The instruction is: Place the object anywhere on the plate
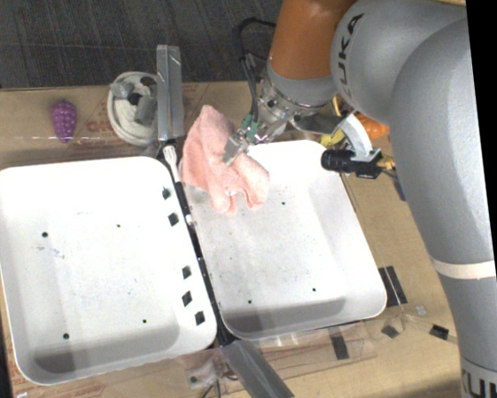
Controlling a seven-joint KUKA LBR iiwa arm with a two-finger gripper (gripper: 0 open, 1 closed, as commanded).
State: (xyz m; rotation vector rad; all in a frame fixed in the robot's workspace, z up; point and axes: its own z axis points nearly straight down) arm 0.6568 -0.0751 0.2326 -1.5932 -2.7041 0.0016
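Single KUKA arm reaching in from the right over two shallow white bins standing side by side on the surface. The pincer (240, 143) is hanging over the far-left corner of the right bin (327, 265), its thin fingertips meeting the upper right part of the pink cloth (217, 161); whether they are apart or closed on a fold cannot be told, since the tips are small and merging with the fabric. The pink cloth, judged to be the task's object, is lying crumpled at that corner, its upper portion draping over the bin's far rim and toward the divider between the bins, its lower lobes resting on the bin floor. No plate can be picked out; the left bin (86, 257) may be standing in for the target, though this is a judgement only. The step in hand appears to be the grasp or first lift of the cloth. The next move is calling for a firm closure on a fold, a rise high enough to clear the rim and divider, and a carry leftward. A purple grape-like item (64, 118) and a white roll (133, 104) are lying on the surface beyond the bins.
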